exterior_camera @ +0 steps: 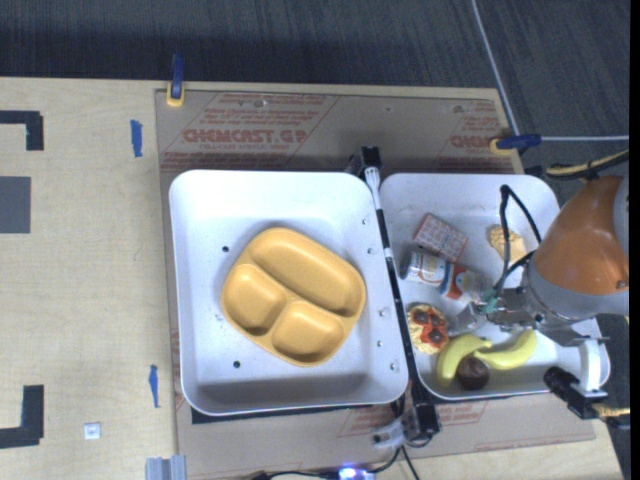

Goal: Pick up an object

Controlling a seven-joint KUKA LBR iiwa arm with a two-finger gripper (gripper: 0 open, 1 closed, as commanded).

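Banana (490, 354) hugs right bin's near wall (500, 390) | fingers (497, 310) above, grip unclear | left bin (200, 268) roomy

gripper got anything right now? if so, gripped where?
Cannot tell. The gripper is low in the right bin, just above the banana, with its tips masked by the wrist and cables. No item is seen between them.
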